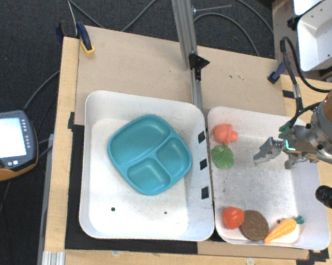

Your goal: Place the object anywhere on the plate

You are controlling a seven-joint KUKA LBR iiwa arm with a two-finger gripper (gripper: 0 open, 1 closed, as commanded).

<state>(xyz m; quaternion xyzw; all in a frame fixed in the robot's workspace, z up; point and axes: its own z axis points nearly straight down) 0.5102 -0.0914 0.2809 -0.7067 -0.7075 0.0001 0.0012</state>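
Two white bins sit side by side; the left one [90, 210] holds a teal divided plate [149, 154]. Toward 3 o'clock, the end effector [280, 154] hangs spread, pinching nothing, over the right bin [317, 233].

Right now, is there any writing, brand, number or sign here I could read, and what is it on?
No text can be read anywhere.
Handheld screen left of the bench: lit, but anything on it is too blurred to read.
White housing at top right: no readable label.
Plate, bins and toy foods: no markings visible.
Gripper: small teal light, no lettering.
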